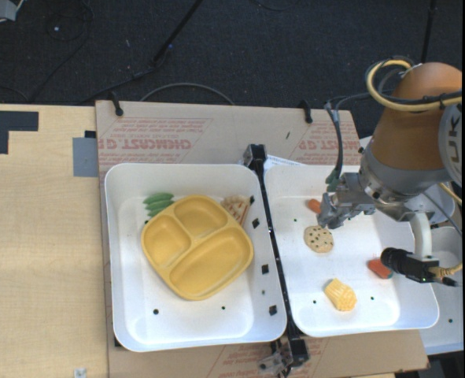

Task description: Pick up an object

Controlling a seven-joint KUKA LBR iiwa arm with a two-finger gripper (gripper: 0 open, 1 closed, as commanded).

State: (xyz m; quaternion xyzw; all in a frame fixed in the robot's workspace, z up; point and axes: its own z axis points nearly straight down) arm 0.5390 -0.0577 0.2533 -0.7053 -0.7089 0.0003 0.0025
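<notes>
Over the right bin (421, 309), the pincer (332, 213) hangs low above the white floor; whether it is open or closed cannot be told at this angle. A chocolate-chip cookie (319, 239) lies just below and left of it. A corn piece (340, 295) rests nearer the front wall, well apart. A small red item (378, 268) sits to the right. The left bin (130, 305) contains a yellow divided tray (197, 246), with a green item (158, 201) at its upper left edge.

Round chocolate-chip cookie (319, 239) lies flat in the right bin (405, 313).
</notes>
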